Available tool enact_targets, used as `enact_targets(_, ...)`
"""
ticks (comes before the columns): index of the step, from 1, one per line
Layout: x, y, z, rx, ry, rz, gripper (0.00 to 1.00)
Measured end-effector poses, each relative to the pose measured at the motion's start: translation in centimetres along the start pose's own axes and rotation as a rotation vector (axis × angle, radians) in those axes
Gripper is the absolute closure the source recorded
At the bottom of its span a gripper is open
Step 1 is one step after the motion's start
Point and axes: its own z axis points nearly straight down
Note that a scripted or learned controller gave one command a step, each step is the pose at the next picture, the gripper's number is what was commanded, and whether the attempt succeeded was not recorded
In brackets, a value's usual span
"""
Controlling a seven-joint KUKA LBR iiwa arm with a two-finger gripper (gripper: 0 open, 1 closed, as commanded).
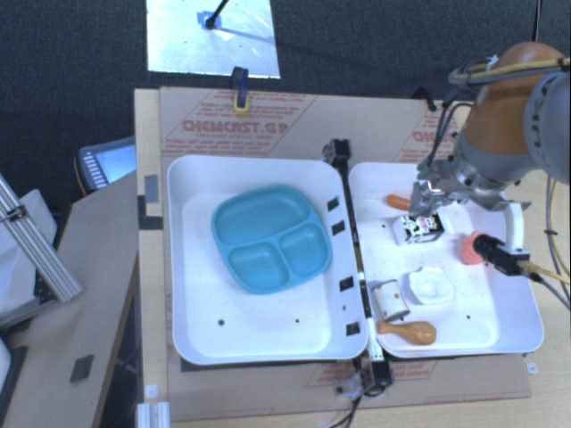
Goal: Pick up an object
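My gripper (425,205) hangs over the back part of the right bin (517,328). Directly below and in front of it lies a small black, white and green object (420,228). A small orange carrot-like piece (397,201) rests just left of the gripper. Whether anything sits in the gripper cannot be made out. A pink-red object (468,249) lies to the right of the small black and white object.
The right bin also holds a white cup-like piece (428,285), a small white and brown item (387,298) and a brown drumstick shape (409,332) near the front. A blue divided plate (270,236) fills the middle of the left bin (192,328).
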Motion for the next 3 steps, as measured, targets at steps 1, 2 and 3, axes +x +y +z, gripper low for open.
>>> enact_targets(1,5.3,0.8,0.6,0.000,0.001,-0.001,1.00)
enact_targets(2,10.0,0.5,0.1,0.001,0.001,-0.001,1.00)
enact_targets(3,14.7,1.1,-1.3,-0.001,0.002,-0.001,1.00)
